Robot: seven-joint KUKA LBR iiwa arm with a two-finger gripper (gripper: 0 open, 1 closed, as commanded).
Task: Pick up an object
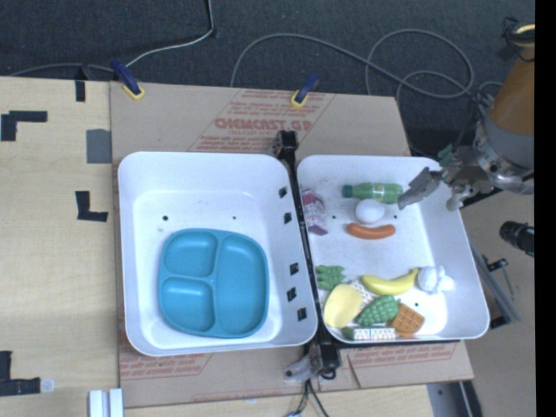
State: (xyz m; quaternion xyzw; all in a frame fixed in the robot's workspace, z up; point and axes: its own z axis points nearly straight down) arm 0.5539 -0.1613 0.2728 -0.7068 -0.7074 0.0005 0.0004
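The right bin (452, 233) holds small toy foods: a green bottle (372, 190), a white egg (369, 211), an orange sausage (371, 230), a yellow banana (388, 282), a white figure (432, 279), a corn cob (379, 310), a waffle (407, 321), a yellow piece (342, 305), a green leafy piece (330, 276) and a purple-and-white wrapper (313, 210). My gripper (439, 192) hangs over the bin's upper right rim, open, with nothing between its fingers. One finger (418, 188) points toward the bottle's cap end; the other finger (455, 197) is over the rim.
The left bin (139, 181) holds a blue divided plate (214, 282). A black divider (295, 233) runs between the bins. Cables (417, 50) lie on the dark floor behind the bench. Two clamps (130, 81) (304, 92) pin the cardboard sheet.
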